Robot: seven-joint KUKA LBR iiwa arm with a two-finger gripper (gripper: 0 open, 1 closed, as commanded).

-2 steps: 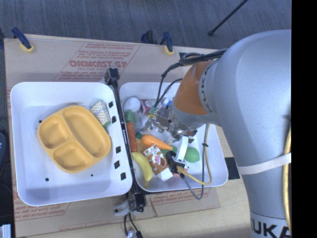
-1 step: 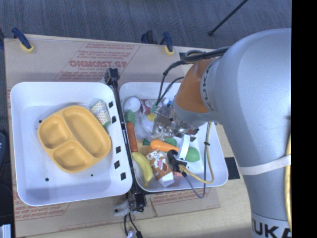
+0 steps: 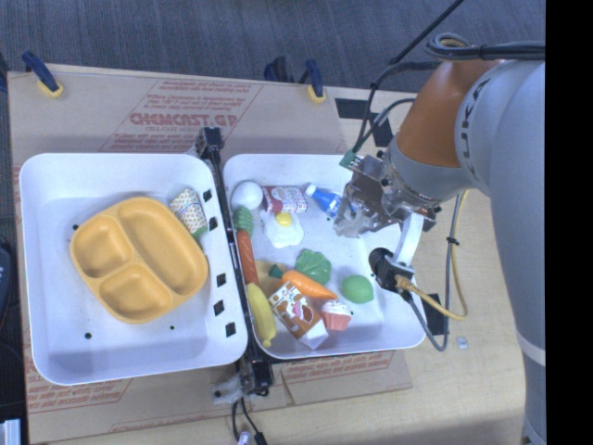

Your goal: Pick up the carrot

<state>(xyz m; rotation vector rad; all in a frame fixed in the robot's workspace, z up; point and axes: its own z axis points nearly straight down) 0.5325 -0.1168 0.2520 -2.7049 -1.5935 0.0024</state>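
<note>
The carrot is an orange tapered toy with a green stub at its left end. It lies in the right bin near the front, between a green leafy toy and a juice carton. My gripper hangs over the right half of that bin, up and to the right of the carrot and apart from it. Nothing shows in its grasp.
The right bin also holds a green lime, a cupcake, a yellow banana, a reddish sausage, a fried egg, a blue bottle and a white ball. The left bin holds a yellow divided plate.
</note>
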